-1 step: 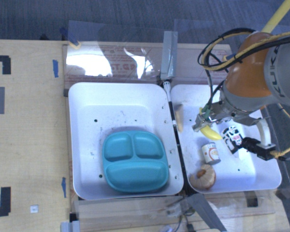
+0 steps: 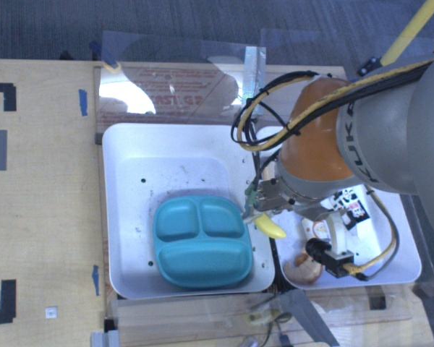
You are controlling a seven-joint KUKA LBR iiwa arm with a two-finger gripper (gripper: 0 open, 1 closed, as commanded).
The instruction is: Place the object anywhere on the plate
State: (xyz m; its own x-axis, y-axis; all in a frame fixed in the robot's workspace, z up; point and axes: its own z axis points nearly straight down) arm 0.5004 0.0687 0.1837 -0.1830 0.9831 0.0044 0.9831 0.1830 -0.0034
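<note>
At the seam between the two white bins, just off the right edge of the plate, we locate the object, a small yellow banana-shaped piece [image 2: 270,228], lying tilted with its upper end directly under the gripper [image 2: 261,207]. We cannot tell from this view whether the gripper is spread or closed, nor whether it grips the yellow piece or merely hangs above it; the wrist hardware hides the contact zone. The plate [image 2: 200,243] is a teal tray with three compartments, two small ones at the top and one wide one below, and it rests in the lower half of the left bin [image 2: 123,194]. The yellow piece sits just beside the plate's right rim, apparently not yet over any compartment. To complete the step well, we judge that the arm [image 2: 362,121] should carry the piece leftward until it is well inside the rim, preferably over the wide lower compartment, then lower it close to the surface before release so that the curved piece does not roll off. The right bin [image 2: 405,266] holds a brownish rounded item [image 2: 302,266] and white packaging [image 2: 347,208]; black cables [image 2: 257,125] loop from the orange wrist band [image 2: 315,136], and we should keep them clear of the bin walls during the traverse.
</note>
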